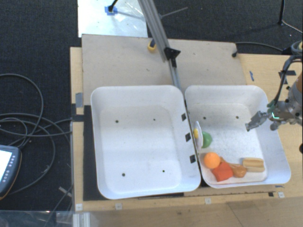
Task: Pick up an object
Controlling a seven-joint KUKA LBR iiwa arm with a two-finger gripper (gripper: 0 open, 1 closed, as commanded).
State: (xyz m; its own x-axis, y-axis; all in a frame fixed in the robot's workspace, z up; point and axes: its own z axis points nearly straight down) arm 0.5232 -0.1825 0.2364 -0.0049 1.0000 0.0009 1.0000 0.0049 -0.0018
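Observation:
My gripper [251,124] hangs over the right side of the right bin [227,96], reaching in from the right edge, and nothing is visibly held in it. Down-left of it, at the bin's front, lie a green ball [207,139], an orange ball [212,160], a red block [222,173], a small orange piece [239,171] and a tan bun-shaped piece [253,164]. A white and yellow item [197,132] leans against the bin's left wall. The gripper stands apart from all of them.
The left bin [137,141] sits beside the right one, their walls meeting in the middle. A grey pole [156,25] slants in from the top over the bench's back. Cables [28,122] and a tablet [7,167] lie on the floor at left.

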